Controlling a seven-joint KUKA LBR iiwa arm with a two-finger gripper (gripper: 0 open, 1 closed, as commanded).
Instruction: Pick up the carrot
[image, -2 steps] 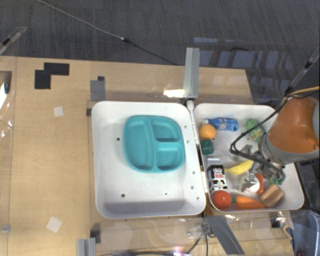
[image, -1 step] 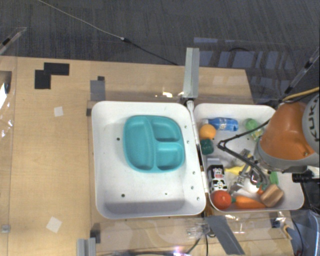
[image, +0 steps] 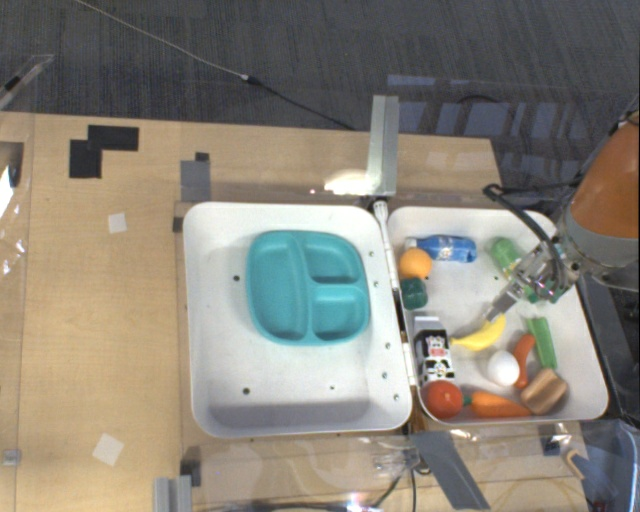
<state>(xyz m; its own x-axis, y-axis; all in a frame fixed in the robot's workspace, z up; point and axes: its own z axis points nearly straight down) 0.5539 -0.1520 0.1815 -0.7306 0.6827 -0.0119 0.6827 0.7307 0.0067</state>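
The carrot is an orange tapered piece lying flat along the front wall of the right bin, between a red tomato and a brown bread-like piece. My gripper hangs over the middle of the right bin, above the far end of a yellow banana. It is well behind the carrot, and the carrot lies free with nothing touching it from above.
The right bin also holds a white egg, a red-orange piece, a green stick, a blue bottle, an orange and a black-and-white box. A teal divided plate sits in the left bin.
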